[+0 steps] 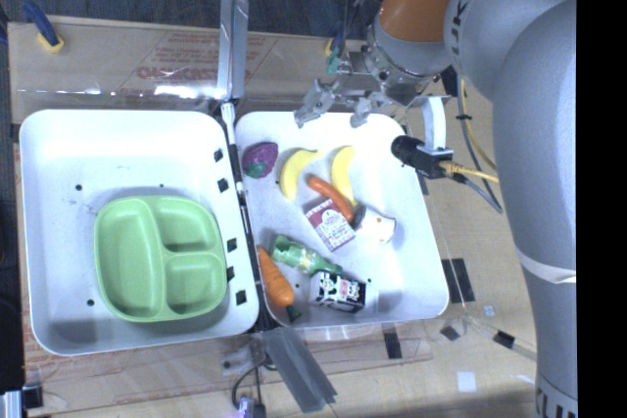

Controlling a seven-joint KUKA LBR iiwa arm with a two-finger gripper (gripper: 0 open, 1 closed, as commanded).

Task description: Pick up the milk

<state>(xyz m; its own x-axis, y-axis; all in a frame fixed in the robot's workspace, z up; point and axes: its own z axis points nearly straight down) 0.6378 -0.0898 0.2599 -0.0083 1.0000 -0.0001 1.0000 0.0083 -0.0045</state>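
The milk carton (pixel 339 291), marked with black cow spots, is laid on its side near the front edge of the right bin (pixel 419 240), beside a green bottle (pixel 300 255) and a carrot (pixel 276 279). The gripper (pixel 333 110) is seen spread wide over the bin's far rim, nothing held.

We look down from one fixed camera above the bench (pixel 118 54), at a slant, far enough back to take in both white bins whole. The left bin (pixel 39 210) sits at our left, the right bin (pixel 421 269) beside it at centre. The arm (pixel 519 64) enters from our right, looming large and near the lens.
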